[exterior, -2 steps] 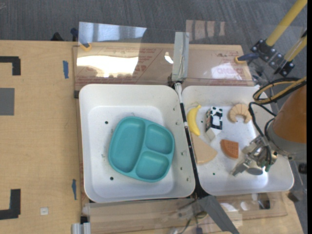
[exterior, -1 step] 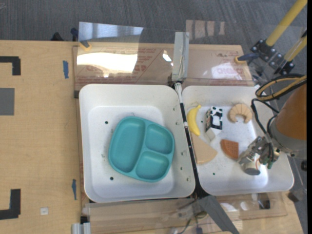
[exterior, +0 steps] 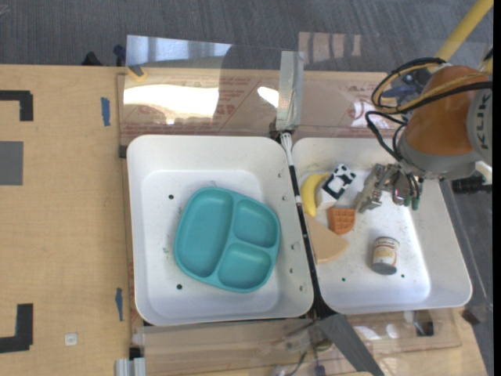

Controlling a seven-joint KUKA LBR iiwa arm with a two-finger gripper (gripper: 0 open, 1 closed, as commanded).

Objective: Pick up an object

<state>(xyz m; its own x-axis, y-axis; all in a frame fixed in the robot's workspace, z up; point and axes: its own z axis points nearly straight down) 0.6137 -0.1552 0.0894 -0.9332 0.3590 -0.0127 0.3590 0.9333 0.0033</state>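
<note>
One waffle (exterior: pixel 340 220) beside hand (exterior: pixel 381 192)

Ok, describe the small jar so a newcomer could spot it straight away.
Start at the right bin, the one the arm reaches into. The small jar stands near its front, apart from the banana and orange waffle piece. It is the one upright cylinder, pale-labelled.

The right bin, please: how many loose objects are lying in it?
5: banana by the left wall, black-and-white toy beside it, orange waffle, tan wedge below, small can. The arm may hide more.
</note>
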